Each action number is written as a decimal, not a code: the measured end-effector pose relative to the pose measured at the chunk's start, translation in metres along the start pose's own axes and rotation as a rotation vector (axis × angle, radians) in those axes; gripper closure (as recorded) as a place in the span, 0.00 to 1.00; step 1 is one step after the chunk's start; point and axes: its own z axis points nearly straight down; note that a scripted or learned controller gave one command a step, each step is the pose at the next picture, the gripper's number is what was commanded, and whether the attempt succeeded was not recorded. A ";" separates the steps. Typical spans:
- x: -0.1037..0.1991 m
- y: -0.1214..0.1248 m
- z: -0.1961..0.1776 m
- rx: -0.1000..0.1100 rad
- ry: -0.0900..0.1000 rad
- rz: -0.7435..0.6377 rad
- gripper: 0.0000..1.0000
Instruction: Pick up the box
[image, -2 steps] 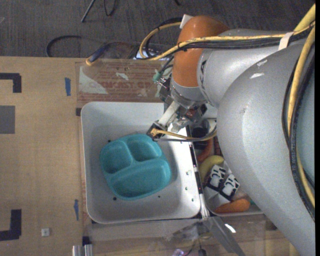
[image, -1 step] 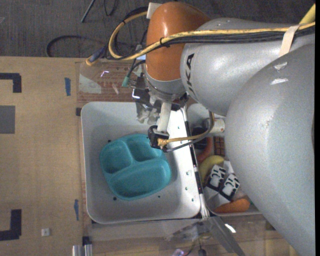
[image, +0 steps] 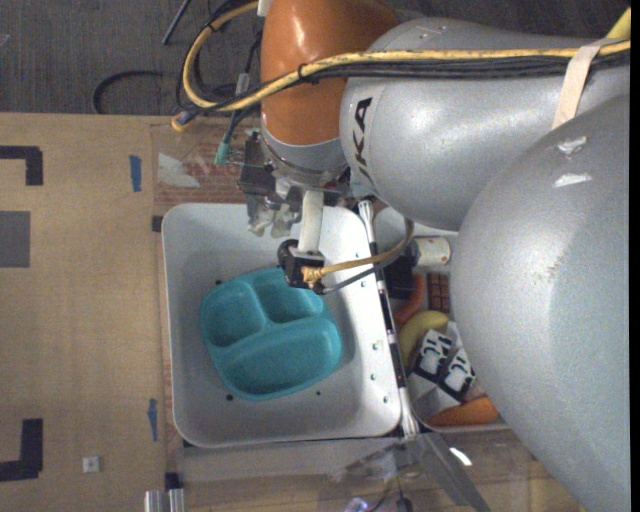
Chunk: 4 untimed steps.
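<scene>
My arm (image: 480, 130) covers most of the view's right-hand bin (image: 412, 390). Left-hand bin (image: 185, 300) holds a teal divided plate (image: 270, 335). My tool (image: 268, 212) hangs over that bin's far edge, just above the plate; can't tell how far open it is, nothing seen in it. Box (image: 447, 365), black-and-white, lies in the right-hand bin just beside a banana (image: 425, 325), well apart from the tool.

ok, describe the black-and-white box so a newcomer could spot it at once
Find the right-hand bin, mostly covered by the grey arm. In its visible strip beside the left bin, the box lies between a yellow rounded item above and an orange one below. It alone carries bold black-and-white print.
</scene>
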 end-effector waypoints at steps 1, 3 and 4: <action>0.008 0.057 -0.017 -0.001 -0.001 -0.187 1.00; -0.002 0.035 -0.152 -0.001 0.000 -0.313 1.00; -0.018 0.047 -0.045 0.001 0.000 -0.489 1.00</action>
